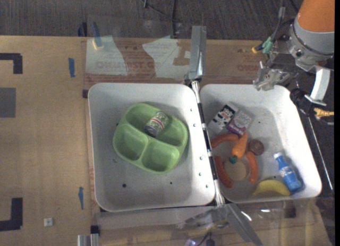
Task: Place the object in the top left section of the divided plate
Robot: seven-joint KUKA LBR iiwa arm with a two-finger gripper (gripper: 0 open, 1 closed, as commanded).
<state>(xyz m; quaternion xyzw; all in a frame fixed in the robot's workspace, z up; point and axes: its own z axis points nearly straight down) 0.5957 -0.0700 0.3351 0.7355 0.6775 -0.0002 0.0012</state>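
In the left of the 2 white bins [106, 186], a green divided plate [127, 146] sits tilted at a slant, with 3 sections. A small can [155, 124] with a red and white label lies on its side in the plate's largest, upper section, close to the ridge that splits it from the 2 lower sections. The right bin [303, 133] holds the rest: a black and white carton [224, 115] just beside a purple packet [240, 123], an orange carrot [239, 147] resting across an orange ring [223, 140], a small brown round item [256, 146], a blue bottle [287, 171] and a yellow banana [271, 187] near the bin's front right corner. Above the right bin's far right corner hangs the gripper [269, 78], under the grey arm with its orange band [319, 3]; nothing shows between its fingers, though whether they are spread or closed cannot be told. Both bins stand on the tan counter [42, 133], marked with strips of blue tape [71, 67]
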